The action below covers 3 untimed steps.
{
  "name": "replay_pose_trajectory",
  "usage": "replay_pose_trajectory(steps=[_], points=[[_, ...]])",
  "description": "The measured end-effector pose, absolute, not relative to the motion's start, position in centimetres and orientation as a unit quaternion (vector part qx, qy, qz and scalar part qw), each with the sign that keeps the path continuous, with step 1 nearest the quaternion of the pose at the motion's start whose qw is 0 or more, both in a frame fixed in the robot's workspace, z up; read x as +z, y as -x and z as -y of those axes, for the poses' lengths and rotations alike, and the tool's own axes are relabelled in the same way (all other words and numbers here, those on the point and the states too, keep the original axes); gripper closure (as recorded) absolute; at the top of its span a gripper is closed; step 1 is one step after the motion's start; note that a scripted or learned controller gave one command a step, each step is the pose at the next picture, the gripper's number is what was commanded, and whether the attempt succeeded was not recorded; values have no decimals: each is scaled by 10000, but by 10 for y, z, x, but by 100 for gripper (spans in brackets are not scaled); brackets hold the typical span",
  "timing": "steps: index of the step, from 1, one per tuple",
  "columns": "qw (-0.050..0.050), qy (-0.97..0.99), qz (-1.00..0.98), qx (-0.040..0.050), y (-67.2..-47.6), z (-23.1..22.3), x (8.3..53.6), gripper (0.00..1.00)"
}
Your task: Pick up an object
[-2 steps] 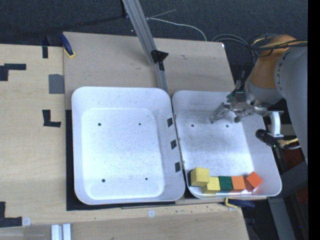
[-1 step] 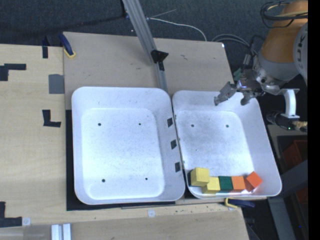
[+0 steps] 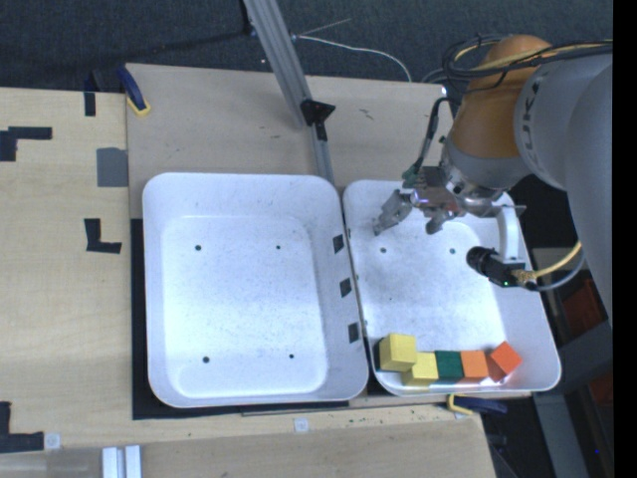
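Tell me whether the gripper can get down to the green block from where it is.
Probably yes, but awkwardly: the gripper hangs open over the right bin, while the green block sits wedged between neighbouring blocks against the near wall.

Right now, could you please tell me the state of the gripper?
Gripper: open, holding nothing, above the far end of the right bin.

A bulky grey metal arm [image 3: 572,118] was seen, banded in orange above the wrist, with black and yellow cables looped alongside.
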State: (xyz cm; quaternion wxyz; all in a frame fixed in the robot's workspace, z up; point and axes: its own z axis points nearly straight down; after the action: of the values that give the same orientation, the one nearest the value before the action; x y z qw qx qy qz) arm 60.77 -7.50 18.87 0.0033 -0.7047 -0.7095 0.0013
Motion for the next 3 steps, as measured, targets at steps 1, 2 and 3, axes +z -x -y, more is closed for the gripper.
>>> replay_pose_trajectory(steps=[1, 2, 3], points=[[-11, 7057, 7085, -12, -652, 62, 211, 0], [9, 7084, 7058, 29, -657, 119, 160, 0], [20, 7038, 7104, -6, -615, -19, 193, 0]])
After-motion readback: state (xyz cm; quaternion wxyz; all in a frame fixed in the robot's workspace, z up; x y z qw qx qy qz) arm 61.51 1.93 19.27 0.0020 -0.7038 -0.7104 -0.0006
